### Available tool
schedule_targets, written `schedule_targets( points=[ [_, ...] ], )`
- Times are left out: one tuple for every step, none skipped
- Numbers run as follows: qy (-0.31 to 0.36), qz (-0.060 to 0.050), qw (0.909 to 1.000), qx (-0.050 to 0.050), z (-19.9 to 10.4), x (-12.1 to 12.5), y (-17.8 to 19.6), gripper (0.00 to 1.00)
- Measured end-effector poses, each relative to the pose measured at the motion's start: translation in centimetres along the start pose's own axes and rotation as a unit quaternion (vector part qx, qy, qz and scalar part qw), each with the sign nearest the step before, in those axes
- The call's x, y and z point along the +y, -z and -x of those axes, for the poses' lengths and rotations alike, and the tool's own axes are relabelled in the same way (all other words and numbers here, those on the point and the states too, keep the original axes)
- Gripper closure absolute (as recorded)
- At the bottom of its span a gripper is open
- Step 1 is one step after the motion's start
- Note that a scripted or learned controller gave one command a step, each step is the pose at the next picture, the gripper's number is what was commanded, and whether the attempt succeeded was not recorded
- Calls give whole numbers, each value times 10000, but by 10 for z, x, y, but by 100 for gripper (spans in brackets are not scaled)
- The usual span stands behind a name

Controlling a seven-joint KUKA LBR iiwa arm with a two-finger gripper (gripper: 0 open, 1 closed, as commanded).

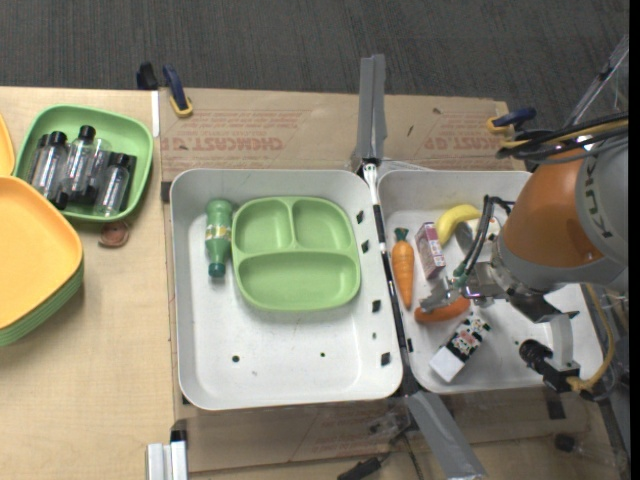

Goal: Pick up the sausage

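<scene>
The sausage (442, 311) lay in the right bin (560, 373), at centre right of the frame, just beside the carrot (402, 270). We judged the grasp to be the step in hand: the end effector (447, 295) sat right over it, its state impossible to tell. Next, we needed a firm closure and a straight lift.

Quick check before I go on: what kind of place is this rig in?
Probably a robotics lab bench, not a kitchen: two white bins on clamped cardboard, toy food like a carrot and banana, and the end effector over the sausage.
</scene>
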State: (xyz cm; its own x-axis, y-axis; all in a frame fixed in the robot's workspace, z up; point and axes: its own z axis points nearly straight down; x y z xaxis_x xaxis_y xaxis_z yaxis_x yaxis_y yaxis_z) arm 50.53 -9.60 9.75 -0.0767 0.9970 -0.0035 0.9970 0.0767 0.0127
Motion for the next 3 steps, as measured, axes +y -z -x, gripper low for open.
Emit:
schedule_targets(
  points=[
    [0,0,10000,0,0,0,0,0],
    [0,0,10000,0,0,0,0,0],
    [0,-1,10000,1,0,0,0,0]
  ],
)
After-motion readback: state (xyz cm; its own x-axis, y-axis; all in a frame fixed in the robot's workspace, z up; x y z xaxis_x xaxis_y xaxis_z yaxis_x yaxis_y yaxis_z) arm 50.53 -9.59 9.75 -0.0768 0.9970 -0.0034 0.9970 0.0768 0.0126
